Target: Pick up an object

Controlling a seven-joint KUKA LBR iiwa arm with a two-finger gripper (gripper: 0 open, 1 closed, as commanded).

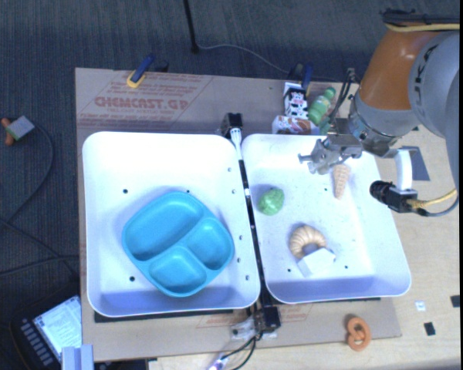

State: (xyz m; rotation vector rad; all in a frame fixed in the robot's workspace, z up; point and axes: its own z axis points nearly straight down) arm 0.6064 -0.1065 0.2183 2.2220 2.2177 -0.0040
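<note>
My gripper (329, 157) hangs over the back of the right bin (386, 280), below the orange band of the arm. A tan cone-shaped object (340, 180) lies just under and to the right of it, touching or nearly touching the gripper's metal parts. I cannot tell whether the cone is gripped. A green round object (272, 200) rests near the bin's left wall. A tan croissant-like object (306, 239) lies toward the front with a small white piece (315, 261) beside it.
The left bin (108, 160) holds a blue divided plate (178, 242). Small packages and a green item (307, 108) sit on the cardboard behind the right bin. An orange ring (358, 331) lies in front of the bins.
</note>
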